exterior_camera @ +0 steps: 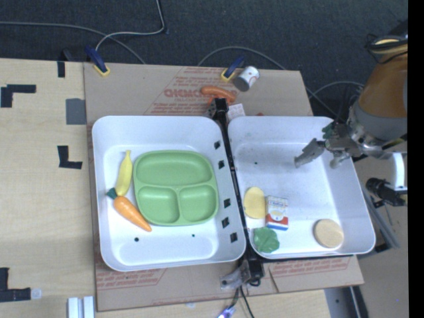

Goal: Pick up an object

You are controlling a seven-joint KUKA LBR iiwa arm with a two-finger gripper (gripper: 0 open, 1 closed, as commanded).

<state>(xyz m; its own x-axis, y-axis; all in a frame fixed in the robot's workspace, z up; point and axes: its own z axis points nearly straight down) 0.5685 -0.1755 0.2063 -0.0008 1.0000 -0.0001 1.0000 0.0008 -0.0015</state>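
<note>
My gripper point(317, 161) hangs over the upper right part of the right bin point(291, 138), its two fingers spread open with nothing between them. Below it on the bin floor lie a yellow lemon-like piece point(254, 202), a small white and red carton point(277, 212), a green leafy piece point(266, 239) and a round tan disc point(328, 232). All of these sit well apart from the fingers, toward the bin's near edge.
The left bin point(159, 250) holds a green divided plate point(175, 185), a yellow banana point(124, 172) and an orange carrot point(130, 212). Clamps and a small orange item point(217, 92) sit on the cardboard behind the bins. Cables run across the dark floor beyond.
</note>
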